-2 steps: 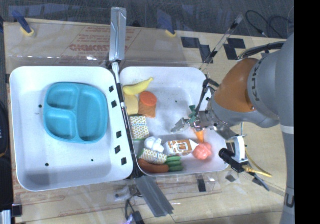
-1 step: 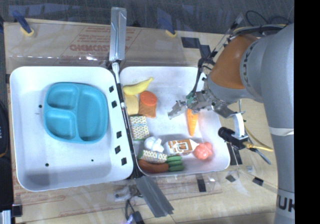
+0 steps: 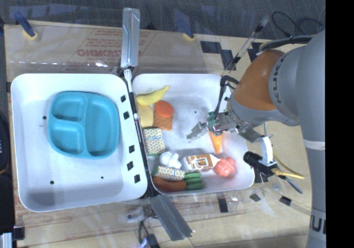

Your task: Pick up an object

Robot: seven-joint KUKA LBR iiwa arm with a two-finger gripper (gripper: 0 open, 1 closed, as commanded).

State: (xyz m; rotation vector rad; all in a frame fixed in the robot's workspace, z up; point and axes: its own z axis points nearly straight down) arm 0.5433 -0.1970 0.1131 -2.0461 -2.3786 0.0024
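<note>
Leftmost on the surface [image 3: 83, 42] sits the left bin [image 3: 27, 186], and within it lies a blue divided plate [image 3: 84, 123], three compartments, set toward the upper middle of the bin. Between the two bins runs a black-clipped divider, with a grey metal bar [image 3: 130, 39] standing up from its far end. Next comes the right bin [image 3: 182, 83], crowded along its left and near sides. A yellow banana [image 3: 152, 96] lies at the upper left, just above a pale yellow block [image 3: 145, 114], and an orange-red cylinder [image 3: 164, 115] is just beside both. Below those rests a patterned snack packet [image 3: 154, 141], then a small white lump [image 3: 170, 160], then another printed packet [image 3: 170, 172]. Along the near wall lie a brown sausage-shaped piece [image 3: 169, 185] and a green piece [image 3: 194, 180], touching end to end. A small carton with an orange-and-white label [image 3: 201, 161] lies near the middle, and a pink-red round thing [image 3: 224, 168] sits just to its right. Farther right, an orange carrot-like object [image 3: 217, 141] points downward, right under the claw [image 3: 217, 128], which hangs low over the bin's right half. Whether the claw is open or closed, or whether it grips the carrot-like object, I cannot tell. A silvery part juts out leftward from the wrist. Rightmost, the arm [image 3: 287, 89] reaches in, its orange band [image 3: 258, 83] above the wrist.
</note>
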